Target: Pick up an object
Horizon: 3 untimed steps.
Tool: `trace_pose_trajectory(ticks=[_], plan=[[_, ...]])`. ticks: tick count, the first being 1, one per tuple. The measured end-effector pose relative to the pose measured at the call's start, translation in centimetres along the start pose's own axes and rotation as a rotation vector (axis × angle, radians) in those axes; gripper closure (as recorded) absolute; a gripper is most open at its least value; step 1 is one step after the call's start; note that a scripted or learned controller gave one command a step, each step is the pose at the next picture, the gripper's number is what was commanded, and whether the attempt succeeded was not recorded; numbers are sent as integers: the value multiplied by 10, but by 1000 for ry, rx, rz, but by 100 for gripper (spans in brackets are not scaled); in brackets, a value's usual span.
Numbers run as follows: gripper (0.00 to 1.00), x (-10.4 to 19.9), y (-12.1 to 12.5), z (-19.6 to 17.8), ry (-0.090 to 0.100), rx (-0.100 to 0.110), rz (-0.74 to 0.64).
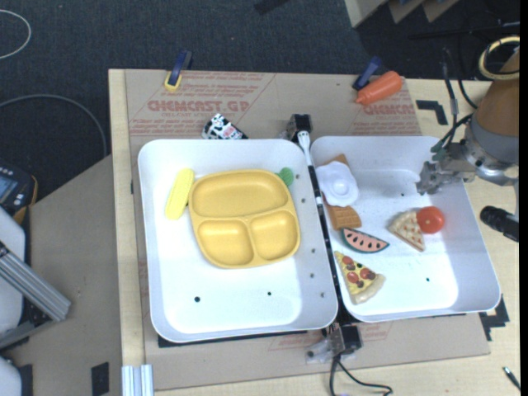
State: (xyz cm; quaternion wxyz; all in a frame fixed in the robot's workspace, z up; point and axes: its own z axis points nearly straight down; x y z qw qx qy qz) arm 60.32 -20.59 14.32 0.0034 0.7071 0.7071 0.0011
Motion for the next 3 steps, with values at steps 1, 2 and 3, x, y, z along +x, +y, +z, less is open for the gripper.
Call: trace_pose_trajectory(ticks=[1,2,3], plan=[[100,-4,-8,-52,0,0,1],[100,-5,-7,-84,0,0,-1],[100,50,-2,-75,7,8,-6]])
